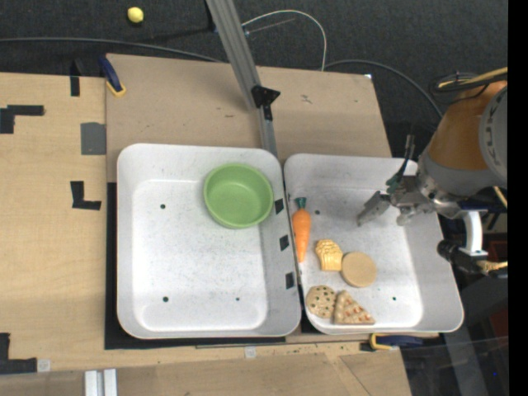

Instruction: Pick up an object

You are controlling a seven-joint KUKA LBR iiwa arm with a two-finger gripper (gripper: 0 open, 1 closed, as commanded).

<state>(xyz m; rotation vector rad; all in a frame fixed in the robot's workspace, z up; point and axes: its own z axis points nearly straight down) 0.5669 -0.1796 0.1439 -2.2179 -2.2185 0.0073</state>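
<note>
Wooden bench [49, 221] carrying two white bins side by side, left bin [136, 304] and right bin [429, 304] (touching along the middle), with black tape marks [81, 195] out left.

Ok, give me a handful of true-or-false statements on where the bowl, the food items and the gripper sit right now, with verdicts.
1. The green bowl sits in the left bin. True.
2. The carrot lies in the left bin. False: it lies in the right bin, along its left wall.
3. The gripper is over the right bin. True.
4. The gripper holds the round cracker. False: the cracker lies on the bin floor, apart from the gripper.
5. The pizza slice lies near the right bin's front edge, beside the cookie. True.
</note>
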